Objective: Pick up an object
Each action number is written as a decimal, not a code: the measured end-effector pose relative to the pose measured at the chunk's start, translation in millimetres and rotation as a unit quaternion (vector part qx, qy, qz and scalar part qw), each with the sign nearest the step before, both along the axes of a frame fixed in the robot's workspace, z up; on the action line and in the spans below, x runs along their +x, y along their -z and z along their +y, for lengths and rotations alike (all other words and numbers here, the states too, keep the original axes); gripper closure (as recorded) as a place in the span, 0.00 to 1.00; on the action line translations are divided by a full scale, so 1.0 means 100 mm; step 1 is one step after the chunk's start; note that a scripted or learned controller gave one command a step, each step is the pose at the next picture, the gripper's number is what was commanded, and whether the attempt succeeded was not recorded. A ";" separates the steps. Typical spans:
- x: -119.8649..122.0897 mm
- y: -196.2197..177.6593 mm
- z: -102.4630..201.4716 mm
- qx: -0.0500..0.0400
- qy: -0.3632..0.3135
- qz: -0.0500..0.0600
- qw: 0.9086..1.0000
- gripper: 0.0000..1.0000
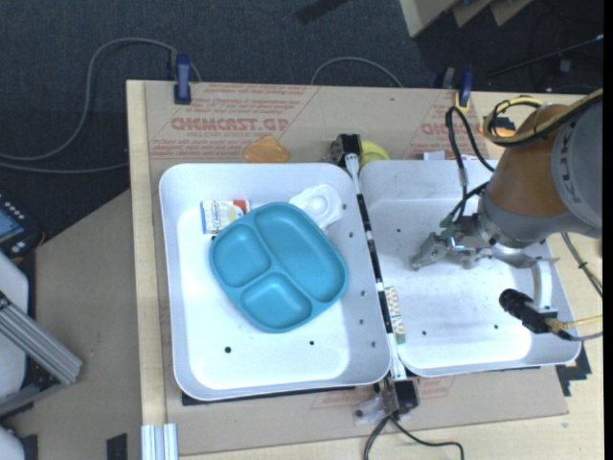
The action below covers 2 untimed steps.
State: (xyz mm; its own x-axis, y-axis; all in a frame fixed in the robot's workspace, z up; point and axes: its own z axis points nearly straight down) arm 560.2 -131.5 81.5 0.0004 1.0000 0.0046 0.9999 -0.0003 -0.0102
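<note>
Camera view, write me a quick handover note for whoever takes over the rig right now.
Gripper: low over the right bin, nothing visible in the jaws; open or shut unclear.
Things: blue tray in the left bin, lying partly over a small box and a white piece. An orange item and a yellow one sit on the bench behind the bins.
Done: no pick yet.
Left: grasp and lift one object.

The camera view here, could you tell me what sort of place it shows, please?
Probably a robotics lab test bench, not a kitchen. Two shallow white bins, the left bin and the right bin, sit on a board with clamps and trailing cables, a grey arm's gripper reaches in, and a blue divided plate looks like a grasping prop.
</note>
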 end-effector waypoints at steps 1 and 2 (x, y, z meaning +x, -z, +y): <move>0.78 -0.04 -0.20 -0.004 -0.002 -0.009 1.000 0.00; 1.03 -0.04 0.33 -0.003 -0.003 -0.007 1.000 0.00</move>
State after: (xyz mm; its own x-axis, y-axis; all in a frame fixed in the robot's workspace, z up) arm 662.9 -98.1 85.1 -0.0058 1.0000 -0.0010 1.0000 0.0058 0.0046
